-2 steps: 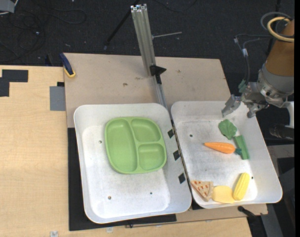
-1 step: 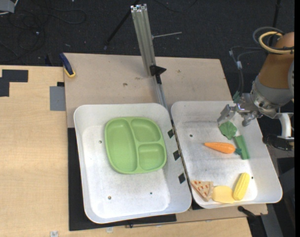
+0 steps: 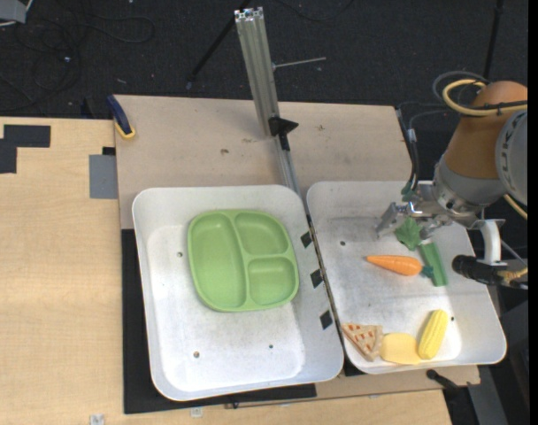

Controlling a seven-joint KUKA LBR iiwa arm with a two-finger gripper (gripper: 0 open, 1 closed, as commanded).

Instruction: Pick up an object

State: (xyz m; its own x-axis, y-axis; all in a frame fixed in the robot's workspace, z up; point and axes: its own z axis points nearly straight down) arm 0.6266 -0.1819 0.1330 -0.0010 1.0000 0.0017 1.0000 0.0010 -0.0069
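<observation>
Camera view looks down on two white bins side by side, and the arm comes in from the right. The gripper (image 3: 412,220) is low over the far part of the right bin (image 3: 357,237). Its two fingers are spread apart, and a green toy (image 3: 431,257) sits right at them and just under them. I cannot see the green toy squeezed between the fingers, so I would not say it is held. The green toy is long and thin and lies slanted toward the near right. Its top end is partly hidden by the gripper, so I cannot tell just what it is. Just beside it on the left lies a carrot (image 3: 395,264), orange and pointed, almost touching it. Near the front edge of the same bin are a yellow corn (image 3: 433,334), a pale yellow lump (image 3: 398,349) and a little waffle piece (image 3: 363,337), close together and well apart from the gripper. The left bin (image 3: 163,326) has a green plate (image 3: 243,260) with three parts in it. These look like play food, so I think they are light, hard and a bit slippery. A thin toy like the green one may slide or spin when pinched. I think the best place to grab it is across its narrow middle, not at the tip.
</observation>
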